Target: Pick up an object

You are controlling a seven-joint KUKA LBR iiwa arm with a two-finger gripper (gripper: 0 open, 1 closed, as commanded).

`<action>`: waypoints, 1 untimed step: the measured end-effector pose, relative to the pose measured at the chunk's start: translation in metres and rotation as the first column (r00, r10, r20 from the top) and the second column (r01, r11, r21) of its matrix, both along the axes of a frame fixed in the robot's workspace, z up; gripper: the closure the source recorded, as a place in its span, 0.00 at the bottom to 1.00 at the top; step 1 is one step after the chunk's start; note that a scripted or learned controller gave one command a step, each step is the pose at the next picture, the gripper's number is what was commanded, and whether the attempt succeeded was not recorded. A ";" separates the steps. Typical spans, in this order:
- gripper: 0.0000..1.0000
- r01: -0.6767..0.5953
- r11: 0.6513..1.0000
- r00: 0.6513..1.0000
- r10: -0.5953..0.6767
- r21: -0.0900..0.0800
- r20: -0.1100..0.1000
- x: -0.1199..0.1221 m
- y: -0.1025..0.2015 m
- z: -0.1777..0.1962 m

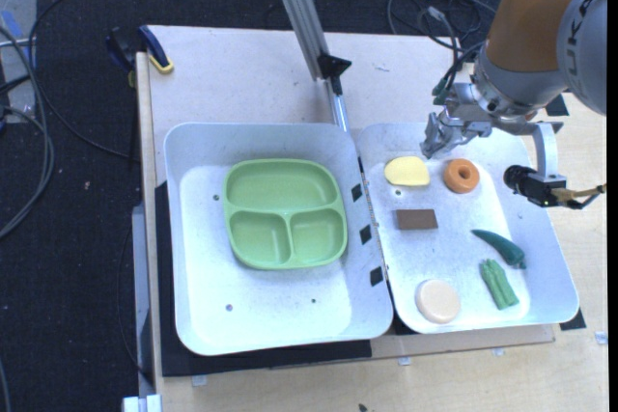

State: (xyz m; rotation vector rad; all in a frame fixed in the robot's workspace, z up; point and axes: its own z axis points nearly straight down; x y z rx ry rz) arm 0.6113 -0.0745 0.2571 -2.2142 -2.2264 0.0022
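You see the arm reaching in from the right, its orange band above the wrist, with the hand hanging over the back edge of the right bin. The hand's tips sit just above and behind the yellow piece and just left of the orange ring. Nothing shows between its tips, and you cannot tell from this angle whether the hand is released or clenched.

In the right bin, the things you could pick lie apart from one another. The yellow piece is at the back left, with the orange ring beside it on its right. A brown block lies flat just in front of the yellow piece. Toward the right side a dark green pepper-like piece lies at a slant, and just in front of it sits a lighter green ribbed piece. A pale round disc rests near the front left corner.

The left bin holds a green divided tray, lying flat near its middle with three compartments facing up.

Both bins sit side by side on the surface, touching along their inner edges. A metal pole slants up from the back of the surface between the bins.
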 end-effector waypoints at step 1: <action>1.00 -0.002 1.000 1.000 0.002 0.001 0.000 -0.017 0.049 0.003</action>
